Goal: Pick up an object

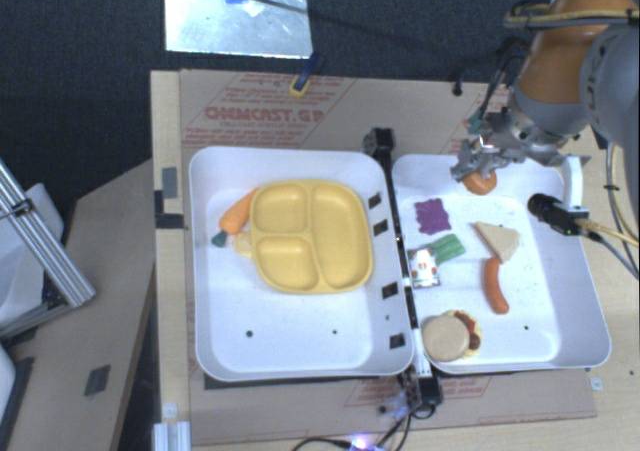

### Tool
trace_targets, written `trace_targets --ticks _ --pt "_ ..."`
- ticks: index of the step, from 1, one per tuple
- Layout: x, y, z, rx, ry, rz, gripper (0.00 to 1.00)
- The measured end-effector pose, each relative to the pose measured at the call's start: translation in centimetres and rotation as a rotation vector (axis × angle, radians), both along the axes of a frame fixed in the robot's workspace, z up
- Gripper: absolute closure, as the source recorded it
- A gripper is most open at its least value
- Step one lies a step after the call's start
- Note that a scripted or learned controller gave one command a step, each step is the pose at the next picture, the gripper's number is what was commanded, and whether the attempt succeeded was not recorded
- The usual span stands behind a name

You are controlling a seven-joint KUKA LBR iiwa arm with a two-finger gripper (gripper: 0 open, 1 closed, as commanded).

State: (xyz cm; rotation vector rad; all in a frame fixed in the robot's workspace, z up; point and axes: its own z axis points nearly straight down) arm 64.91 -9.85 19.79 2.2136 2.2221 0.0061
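My gripper (478, 165) hangs over the right bin's (570, 339) far edge, just above a small orange piece (482, 183). This looks like the approach to a grasp; next comes a straight descent. The wrist hides the tips, so I can't tell their state.

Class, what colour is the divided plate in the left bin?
Yellow: the divided plate shows plainly in the camera view.

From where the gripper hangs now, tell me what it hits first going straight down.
Most likely the small orange object directly beneath the gripper at the right bin's far edge; depth is unclear.
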Motion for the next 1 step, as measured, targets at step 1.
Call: trace_targets --ticks 1 --pt "0.13 0.01 2.88 0.001 0.001 0.001 1.00"
